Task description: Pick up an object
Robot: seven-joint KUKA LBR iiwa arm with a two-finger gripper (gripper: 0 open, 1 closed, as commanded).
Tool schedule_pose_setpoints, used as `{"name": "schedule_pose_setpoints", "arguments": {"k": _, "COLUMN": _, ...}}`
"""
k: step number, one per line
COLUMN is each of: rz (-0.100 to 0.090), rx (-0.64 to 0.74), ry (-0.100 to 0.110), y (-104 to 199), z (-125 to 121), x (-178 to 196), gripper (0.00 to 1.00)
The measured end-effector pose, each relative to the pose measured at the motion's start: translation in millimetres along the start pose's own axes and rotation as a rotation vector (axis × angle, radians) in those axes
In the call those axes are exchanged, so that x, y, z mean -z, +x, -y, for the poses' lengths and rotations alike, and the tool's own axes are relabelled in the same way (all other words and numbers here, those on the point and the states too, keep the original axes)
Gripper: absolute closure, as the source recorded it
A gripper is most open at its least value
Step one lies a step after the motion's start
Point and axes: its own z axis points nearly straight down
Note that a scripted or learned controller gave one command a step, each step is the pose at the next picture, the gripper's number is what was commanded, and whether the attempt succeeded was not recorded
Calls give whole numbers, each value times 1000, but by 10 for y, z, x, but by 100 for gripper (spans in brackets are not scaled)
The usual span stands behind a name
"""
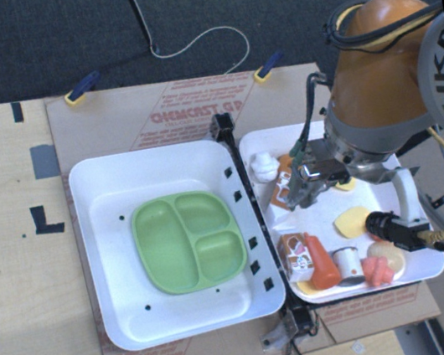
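Observation:
My gripper hangs low in the upper left part of the right bin. It is right beside an orange packet, which lies against the bin's left wall. I cannot see whether the packet is in its grasp. A small white bottle stands just behind the packet. Nearer the front lie a red and brown carton, an orange-red piece, a small can and a pink and red toy. A yellow piece lies mid-bin.
The left bin holds a green divided plate. A black divider separates the two bins. The arm's orange and grey body looms over the right bin's far side. Another small yellow bit peeks out under the wrist.

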Motion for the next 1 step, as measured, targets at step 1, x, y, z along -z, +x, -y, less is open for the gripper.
{"name": "schedule_pose_setpoints", "arguments": {"k": 1, "rz": 1, "rx": -2, "ry": -4, "y": 449, "z": 40, "x": -684, "gripper": 100}}
